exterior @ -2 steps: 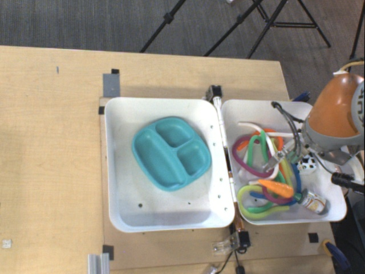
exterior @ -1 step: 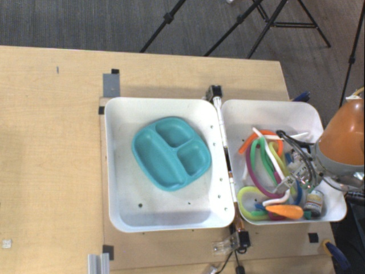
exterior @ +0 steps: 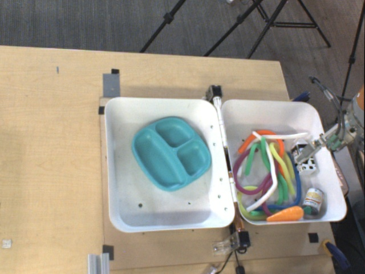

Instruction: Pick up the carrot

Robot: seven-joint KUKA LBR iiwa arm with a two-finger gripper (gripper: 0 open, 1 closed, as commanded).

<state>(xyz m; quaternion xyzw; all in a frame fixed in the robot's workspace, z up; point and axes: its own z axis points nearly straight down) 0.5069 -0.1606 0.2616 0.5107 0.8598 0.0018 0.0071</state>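
The gripper [exterior: 303,153] reaches in from the right over the right bin [exterior: 319,119], low above a small black-and-white object [exterior: 308,164]; the carrot [exterior: 285,213] lies well apart from it at the bin's near edge, beside a small jar [exterior: 313,199]; a tangle of coloured tubes [exterior: 268,173], orange, purple, green, yellow and white, lies left of the gripper; the left bin [exterior: 122,210] holds a teal divided plate [exterior: 171,153], tilted askew

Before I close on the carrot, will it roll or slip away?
The carrot looks smooth and tapered, so it may slip or pivot in a pinch. It looks like a light toy. It lies against the right bin's front wall beside looping tubes, which probably limits rolling, but the tubes may drag along.
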